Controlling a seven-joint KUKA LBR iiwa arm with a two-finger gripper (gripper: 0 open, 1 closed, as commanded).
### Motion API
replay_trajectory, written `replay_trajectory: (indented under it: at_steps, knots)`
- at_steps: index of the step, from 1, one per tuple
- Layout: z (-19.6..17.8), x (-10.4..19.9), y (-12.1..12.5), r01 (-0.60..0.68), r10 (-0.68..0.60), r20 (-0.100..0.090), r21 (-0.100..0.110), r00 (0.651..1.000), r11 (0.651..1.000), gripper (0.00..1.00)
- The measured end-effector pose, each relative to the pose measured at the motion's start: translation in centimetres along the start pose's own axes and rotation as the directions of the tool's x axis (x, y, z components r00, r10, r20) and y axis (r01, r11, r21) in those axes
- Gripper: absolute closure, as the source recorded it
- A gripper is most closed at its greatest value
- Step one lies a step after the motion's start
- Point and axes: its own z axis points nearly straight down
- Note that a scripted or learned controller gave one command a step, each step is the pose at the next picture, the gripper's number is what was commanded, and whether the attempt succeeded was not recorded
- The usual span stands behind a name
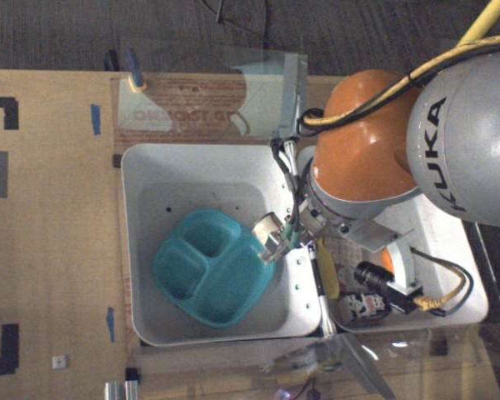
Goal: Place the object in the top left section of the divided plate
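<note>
Arm [400,148] nearest camera, grey and orange, above right bin [475,302]. Gripper [277,238] at right rim of left bin [142,223], over right edge of teal plate [212,267]; finger state cannot be told, nothing seen held. Plate sits in lower middle of left bin, three sections bare. Object to place not identifiable; clutter in right bin under arm, partly hidden.

Risk, judged: release this far right would drop into wrong section or onto rim; gripper could nudge plate.

Writing: "KUKA" on arm; faint lettering on board above bins, unreadable.
</note>
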Motion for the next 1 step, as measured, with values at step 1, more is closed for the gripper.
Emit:
replay_trajectory:
  at_steps: [1]
  knots:
    - [1.95, 5.66, 3.01, 0.123, -0.123, -0.001, 0.002, 0.992, 0.992, 1.00]
